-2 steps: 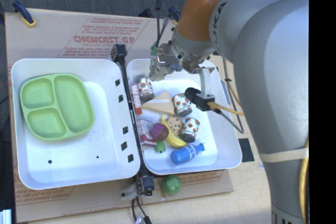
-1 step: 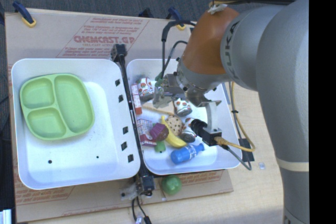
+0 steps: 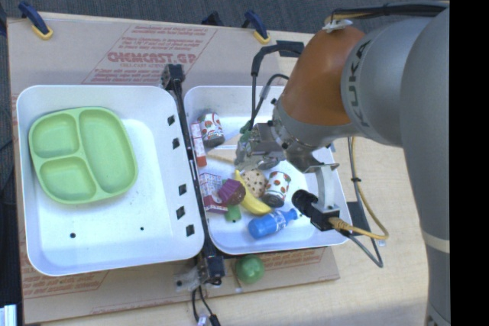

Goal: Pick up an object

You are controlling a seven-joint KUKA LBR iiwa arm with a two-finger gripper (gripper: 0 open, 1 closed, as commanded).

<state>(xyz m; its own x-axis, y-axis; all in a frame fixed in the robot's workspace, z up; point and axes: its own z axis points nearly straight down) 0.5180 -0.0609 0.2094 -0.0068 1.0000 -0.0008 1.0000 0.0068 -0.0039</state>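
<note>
My gripper (image 3: 254, 155) hangs low over the middle of the right bin (image 3: 229, 97), below the arm's orange band. Directly under and in front of it lie a yellow banana (image 3: 253, 196), a spotted cup (image 3: 279, 187) and a purple item (image 3: 231, 191). A small can (image 3: 212, 128) lies to the gripper's left near the bin's divider. A blue bottle (image 3: 270, 224) rests at the bin's front. The arm hides the bin's right half. I see nothing between the fingers.
The left bin (image 3: 114, 240) holds a green divided plate (image 3: 82, 154) at its upper left. A green ball (image 3: 248, 268) lies outside the bins at the front. Black and yellow cables (image 3: 359, 229) trail off the right bin's front corner.
</note>
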